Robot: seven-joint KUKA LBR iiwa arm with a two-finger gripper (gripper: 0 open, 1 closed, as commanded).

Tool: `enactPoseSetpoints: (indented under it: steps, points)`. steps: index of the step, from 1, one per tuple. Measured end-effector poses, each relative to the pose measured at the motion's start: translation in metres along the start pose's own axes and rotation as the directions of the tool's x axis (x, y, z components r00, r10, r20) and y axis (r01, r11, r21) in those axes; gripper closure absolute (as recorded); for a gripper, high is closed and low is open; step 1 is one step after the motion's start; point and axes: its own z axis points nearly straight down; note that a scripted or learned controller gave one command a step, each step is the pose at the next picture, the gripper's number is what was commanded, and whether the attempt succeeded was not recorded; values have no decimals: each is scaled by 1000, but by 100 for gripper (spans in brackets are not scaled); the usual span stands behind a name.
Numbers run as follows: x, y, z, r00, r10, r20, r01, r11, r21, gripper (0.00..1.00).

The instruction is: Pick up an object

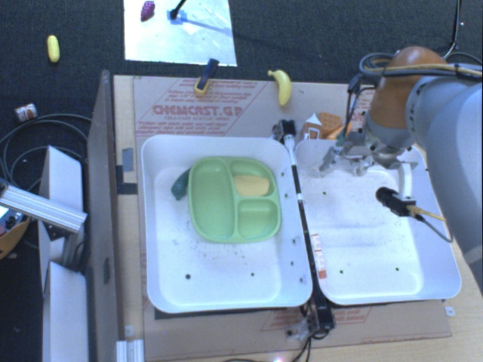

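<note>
- The bench (151, 100) carries a brown printed sheet (226, 100) and two shallow white bins side by side; dark carpet (317, 21) lies beyond it.
- My gripper (343, 167) hangs over the far left corner of the right bin (377, 266), fingers (327, 162) spread with nothing between them.
- Just past that corner, outside the bin, sits an orange-brown item (329, 124).
- The bin floor below me shows dark specks.
- Pickable items are all in the left bin (219, 281), well apart from my gripper.
- A green plate (226, 217) with three compartments lies flat there.
- A yellow piece (253, 185) rests in the plate's far right compartment.
- A dark teal object (180, 185) touches the plate's left edge.
- On the sheet behind the bins lie a banana (283, 87) and a yellow-and-blue tool (204, 78).
- On the carpet: a shiny panel (204, 40) bearing a purple object (148, 10), and a small yellow item (53, 48) to its left.
</note>
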Motion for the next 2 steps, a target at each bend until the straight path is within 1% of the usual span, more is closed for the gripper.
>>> enactPoseSetpoints:
  steps: [1,2]
  points:
    - [19,0,0,1000,-5,0,5,1000,-1,0]
    - [23,0,0,1000,-5,0,5,1000,0,0]
